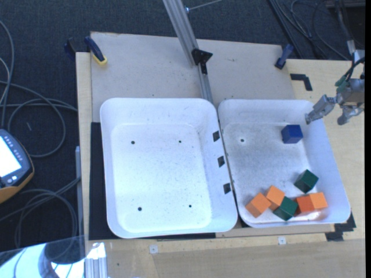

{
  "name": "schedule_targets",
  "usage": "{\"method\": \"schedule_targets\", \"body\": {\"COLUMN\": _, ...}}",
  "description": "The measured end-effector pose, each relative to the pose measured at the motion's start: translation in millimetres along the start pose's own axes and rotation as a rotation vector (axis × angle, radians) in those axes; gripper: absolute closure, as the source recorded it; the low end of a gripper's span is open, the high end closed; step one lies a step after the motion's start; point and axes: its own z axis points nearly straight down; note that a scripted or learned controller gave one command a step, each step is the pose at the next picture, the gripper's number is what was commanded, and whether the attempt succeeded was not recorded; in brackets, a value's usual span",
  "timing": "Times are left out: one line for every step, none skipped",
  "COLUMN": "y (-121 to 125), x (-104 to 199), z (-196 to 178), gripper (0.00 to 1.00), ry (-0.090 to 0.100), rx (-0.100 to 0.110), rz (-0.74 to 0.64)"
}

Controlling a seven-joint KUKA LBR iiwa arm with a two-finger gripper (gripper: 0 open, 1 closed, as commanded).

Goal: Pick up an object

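Camera view has the two-finger gripper (331,110) at the right white bin's (255,112) far rim, fingers apart, holding nothing; nearest, the small blue cube (292,134) sits unlifted, so picking remains.

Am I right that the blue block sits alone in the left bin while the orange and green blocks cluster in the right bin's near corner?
Not quite: the camera view shows the blue block alone in the right bin, not the left. The orange and green blocks do cluster in that bin's near corner.
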Motion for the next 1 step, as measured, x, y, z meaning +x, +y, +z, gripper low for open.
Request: {"method": "schedule_targets", "body": {"y": -31.2, "x": 16.1, "z": 128.1, "gripper": 0.00, "ry": 0.003, "rx": 0.008, "rz": 0.001}}
